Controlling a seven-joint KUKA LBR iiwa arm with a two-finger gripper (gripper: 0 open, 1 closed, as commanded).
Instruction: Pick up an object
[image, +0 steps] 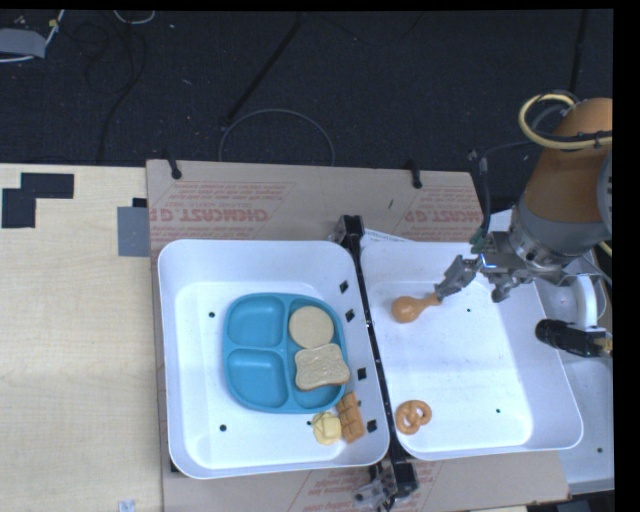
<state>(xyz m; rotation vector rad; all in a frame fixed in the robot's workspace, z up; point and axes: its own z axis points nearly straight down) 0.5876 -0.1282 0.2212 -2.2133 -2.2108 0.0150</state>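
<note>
A tan drumstick-shaped toy lies in the right bin, its thin handle pointing up and right. My gripper hovers over the bin's far part, just right of that handle. It is open; the left finger is close to the handle's tip, and nothing sits between the fingers. A small brown pretzel rests near the right bin's front left corner.
The left bin holds a blue divided plate bearing a round tan patty and a toast slice. A yellow piece and an orange waffle piece lie by its front right corner. A black divider separates the bins.
</note>
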